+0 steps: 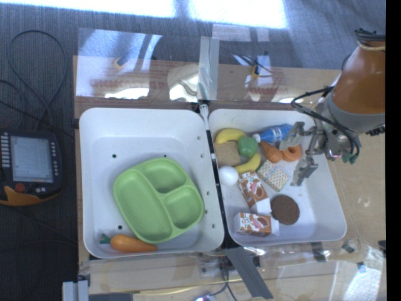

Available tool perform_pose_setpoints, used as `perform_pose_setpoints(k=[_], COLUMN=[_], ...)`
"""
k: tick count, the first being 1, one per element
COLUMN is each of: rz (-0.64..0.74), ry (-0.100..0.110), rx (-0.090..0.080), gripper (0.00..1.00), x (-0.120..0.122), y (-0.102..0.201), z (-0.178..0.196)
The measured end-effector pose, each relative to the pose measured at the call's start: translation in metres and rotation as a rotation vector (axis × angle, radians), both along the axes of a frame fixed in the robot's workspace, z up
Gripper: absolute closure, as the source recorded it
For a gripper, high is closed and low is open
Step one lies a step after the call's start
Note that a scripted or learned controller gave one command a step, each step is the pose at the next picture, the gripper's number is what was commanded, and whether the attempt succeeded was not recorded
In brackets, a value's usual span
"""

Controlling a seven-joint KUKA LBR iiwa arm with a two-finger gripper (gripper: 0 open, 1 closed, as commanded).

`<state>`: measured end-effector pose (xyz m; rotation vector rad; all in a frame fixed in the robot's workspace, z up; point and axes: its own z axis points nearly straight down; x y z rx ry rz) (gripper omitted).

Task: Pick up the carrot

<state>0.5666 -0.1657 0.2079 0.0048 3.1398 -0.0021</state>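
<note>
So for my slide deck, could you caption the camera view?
Arm's hand over the right bin of toy food; carrot lies in the left bin.

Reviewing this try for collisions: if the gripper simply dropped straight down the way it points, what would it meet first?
Likely bare floor of the right bin, beside the waffle-patterned cracker. The gripper hangs over that gap; depth is uncertain. The carrot lies in the left bin.

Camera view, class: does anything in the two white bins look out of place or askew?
The orange carrot with a green top lies alone in the left white bin, wedged against the front wall beside the green divided plate, which sits skewed. The other toy foods crowd the right white bin, where the gripper hovers.
</note>
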Motion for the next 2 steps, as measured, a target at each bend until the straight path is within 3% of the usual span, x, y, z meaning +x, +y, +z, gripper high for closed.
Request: perform_pose_setpoints(k=[1, 2], rz=[-0.162, -0.236], ry=[-0.011, -0.016], rx=[-0.002, 0.000], gripper=[0.00, 0.00], x=[0.063, 0.030], y=[0.033, 0.058], z=[-0.105, -0.117])
